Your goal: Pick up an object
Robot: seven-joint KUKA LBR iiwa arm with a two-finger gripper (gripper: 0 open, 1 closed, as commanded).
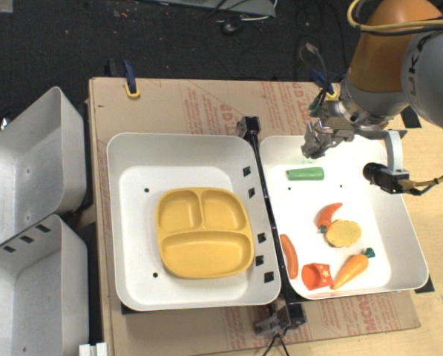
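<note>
Two white bins sit side by side on the brown surface (206,99). The left bin (132,162) holds a yellow tray (204,232) with three parts. The right bin (399,228) holds toy food. A green stick (305,173) lies near the top of it. Below that, a bent red pepper (327,214) touches a round yellow cookie (343,233). A long orange sausage (289,255) lies by the bin's left wall. A red piece (317,274) and an orange carrot (352,268) lie close together near the bottom.

The grey and orange arm (388,50) comes in from the upper right of the frame. Its hand (316,148) hangs just above the green stick, at the top of the right bin. Nothing shows between its tips. I cannot tell if the hand is released or clenched.
</note>
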